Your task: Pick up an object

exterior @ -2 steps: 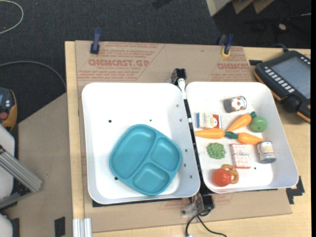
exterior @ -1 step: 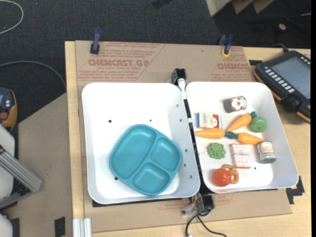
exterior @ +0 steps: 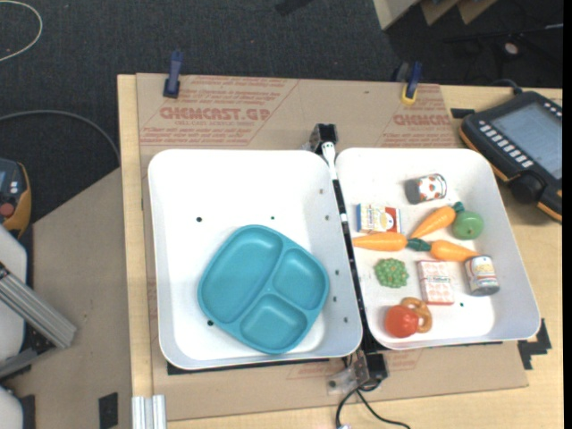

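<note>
The right white bin (exterior: 500,315) holds several small toy foods. A small can (exterior: 425,189) lies at the back, with a white carton (exterior: 376,216) to its left. Three orange carrots lie in the middle: one (exterior: 380,241) pointing left, one (exterior: 434,221) slanted, one (exterior: 451,251) beside a green round fruit (exterior: 466,226). A green broccoli piece (exterior: 391,272), a pink-and-white box (exterior: 436,282), a second can (exterior: 483,274) and a red tomato (exterior: 404,319) lie toward the front.
The left white bin (exterior: 179,186) holds a blue sectioned plate (exterior: 264,287). A black tablet-like pendant (exterior: 523,141) lies at the bench's right. Blue (exterior: 172,74) and yellow (exterior: 411,82) clamps hold the board's far edge.
</note>
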### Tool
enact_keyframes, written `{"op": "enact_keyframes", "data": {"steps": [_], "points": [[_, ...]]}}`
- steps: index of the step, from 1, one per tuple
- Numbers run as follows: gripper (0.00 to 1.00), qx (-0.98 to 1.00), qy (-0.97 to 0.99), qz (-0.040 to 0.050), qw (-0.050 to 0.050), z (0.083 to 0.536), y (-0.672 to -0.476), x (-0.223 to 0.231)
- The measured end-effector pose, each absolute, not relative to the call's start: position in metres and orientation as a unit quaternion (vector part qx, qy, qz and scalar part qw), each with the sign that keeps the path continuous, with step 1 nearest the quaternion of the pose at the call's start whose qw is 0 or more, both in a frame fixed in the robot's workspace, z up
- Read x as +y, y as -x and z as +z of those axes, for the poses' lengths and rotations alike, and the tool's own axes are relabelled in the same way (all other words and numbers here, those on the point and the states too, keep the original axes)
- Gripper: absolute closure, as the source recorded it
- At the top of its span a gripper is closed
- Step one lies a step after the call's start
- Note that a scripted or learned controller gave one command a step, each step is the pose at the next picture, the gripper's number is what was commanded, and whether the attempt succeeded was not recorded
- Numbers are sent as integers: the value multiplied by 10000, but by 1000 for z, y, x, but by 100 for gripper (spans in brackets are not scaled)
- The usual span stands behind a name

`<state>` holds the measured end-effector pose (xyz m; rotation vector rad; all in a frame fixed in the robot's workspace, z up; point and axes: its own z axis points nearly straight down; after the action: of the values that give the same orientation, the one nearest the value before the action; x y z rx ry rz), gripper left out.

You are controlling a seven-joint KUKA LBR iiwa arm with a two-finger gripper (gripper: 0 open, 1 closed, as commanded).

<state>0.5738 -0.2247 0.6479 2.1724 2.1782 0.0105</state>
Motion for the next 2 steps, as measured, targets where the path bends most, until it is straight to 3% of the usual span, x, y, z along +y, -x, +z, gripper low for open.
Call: {"op": "enact_keyframes", "data": {"steps": [2], "points": [[100,7074,-7057,40,394,671,-574,-225]]}}
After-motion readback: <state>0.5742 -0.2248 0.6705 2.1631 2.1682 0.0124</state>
